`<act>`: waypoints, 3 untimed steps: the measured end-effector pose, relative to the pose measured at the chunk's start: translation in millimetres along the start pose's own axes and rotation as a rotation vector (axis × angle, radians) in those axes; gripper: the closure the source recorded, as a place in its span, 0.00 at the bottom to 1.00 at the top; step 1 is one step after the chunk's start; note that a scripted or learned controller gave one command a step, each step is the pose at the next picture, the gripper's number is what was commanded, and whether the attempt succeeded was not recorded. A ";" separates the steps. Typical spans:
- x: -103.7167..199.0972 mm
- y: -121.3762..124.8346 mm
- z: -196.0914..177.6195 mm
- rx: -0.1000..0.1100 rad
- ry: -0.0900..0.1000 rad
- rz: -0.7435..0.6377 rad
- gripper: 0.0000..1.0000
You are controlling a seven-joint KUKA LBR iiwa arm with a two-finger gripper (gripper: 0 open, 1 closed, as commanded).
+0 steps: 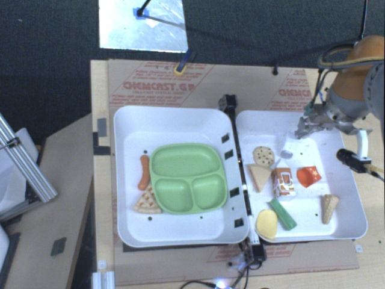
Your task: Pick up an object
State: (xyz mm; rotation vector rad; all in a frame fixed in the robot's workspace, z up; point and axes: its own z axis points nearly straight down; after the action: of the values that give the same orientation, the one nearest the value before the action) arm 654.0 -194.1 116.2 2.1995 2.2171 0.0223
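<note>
The right bin (349,221) holds a round cookie (263,156), a tan cheese wedge (260,177), a small orange-and-white carton (283,182), a red piece (309,176), a green stick (282,214), a yellow lemon-like piece (267,223) and a tan cone (328,207). My gripper (305,127) hangs over the far part of the right bin, up and to the right of the cookie. Nothing shows between its fingers. The left bin (129,221) holds a green divided plate (186,177), a sausage (144,171) and a pizza slice (147,202).
The grey arm with its orange band (361,59) reaches in over the right bin's far right corner. A black divider (236,167) runs between the bins. A shiny metal sheet (143,17) lies behind the bench.
</note>
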 end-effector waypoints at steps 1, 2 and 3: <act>6.2 -0.6 -47.5 0.017 0.001 0.003 1.00; -4.0 -0.4 -102.3 0.015 0.000 0.006 1.00; -3.9 0.9 -109.0 0.020 0.002 0.004 1.00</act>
State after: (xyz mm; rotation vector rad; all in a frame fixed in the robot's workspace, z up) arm 652.4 -197.7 225.2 2.2143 2.2237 0.0028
